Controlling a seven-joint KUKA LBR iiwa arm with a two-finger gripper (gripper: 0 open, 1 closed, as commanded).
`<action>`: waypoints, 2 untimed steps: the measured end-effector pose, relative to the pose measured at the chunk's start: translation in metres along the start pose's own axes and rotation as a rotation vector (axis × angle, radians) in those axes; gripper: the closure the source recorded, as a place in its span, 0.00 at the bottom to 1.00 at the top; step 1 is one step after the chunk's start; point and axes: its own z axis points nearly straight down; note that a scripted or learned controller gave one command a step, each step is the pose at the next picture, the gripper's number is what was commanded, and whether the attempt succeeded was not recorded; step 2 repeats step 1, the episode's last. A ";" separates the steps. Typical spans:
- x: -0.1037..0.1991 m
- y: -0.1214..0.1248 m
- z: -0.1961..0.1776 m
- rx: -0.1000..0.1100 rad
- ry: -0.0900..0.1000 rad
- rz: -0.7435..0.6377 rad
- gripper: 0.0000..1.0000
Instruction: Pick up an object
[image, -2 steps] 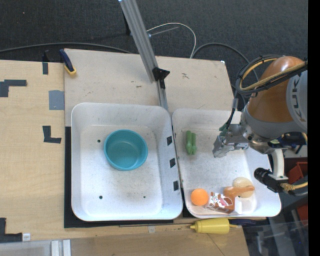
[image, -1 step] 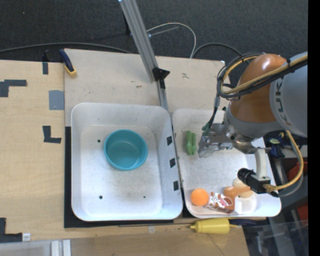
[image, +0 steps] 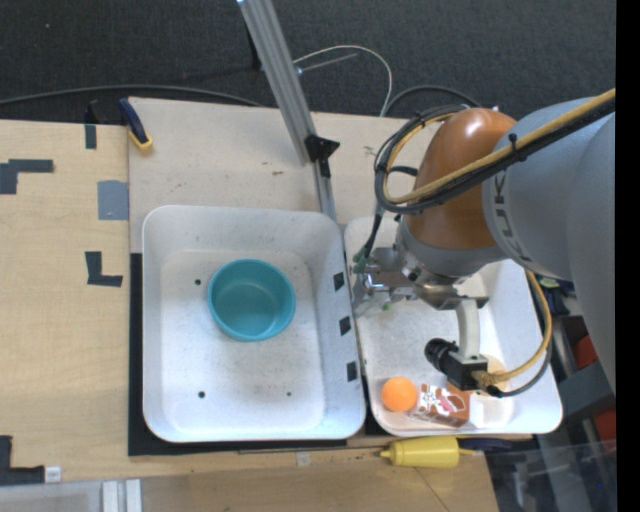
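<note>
From the fixed overhead camera, the pale wooden surface (image: 60, 300) carries two shallow white bins side by side. The left bin (image: 170, 400) holds a teal bowl (image: 251, 299), upright and a little left of the bin's middle, well apart from every wall; a few dark specks dot the floor around it. The right bin (image: 545, 405) is largely covered by the arm (image: 520, 190), which reaches in from the right, its grey body and orange band sitting above the bin's upper half. Below the band the wrist hardware ends at the jaws (image: 372, 285), which sit near the right bin's left wall, close to the divide between the two bins; whether they are open or closed cannot be told, and nothing is seen between them. Near the front of the right bin lies an orange ball (image: 399, 394), just beside a small red-and-white packet (image: 444, 402) to its right. A black part (image: 450, 362) of the arm's fittings hangs just above the packet. Outside the bins, a yellow object (image: 428, 453) lies on the surface against the front edge of the right bin. A grey metal pole (image: 285, 80) slants down from the top toward the gap between the bins, and a blue-and-yellow clamp (image: 135, 123) sits at the far left corner of the board.
</note>
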 end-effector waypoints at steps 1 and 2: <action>0.054 -0.011 -0.008 0.000 0.000 -0.001 1.00; 0.054 -0.011 -0.008 0.000 0.000 -0.001 1.00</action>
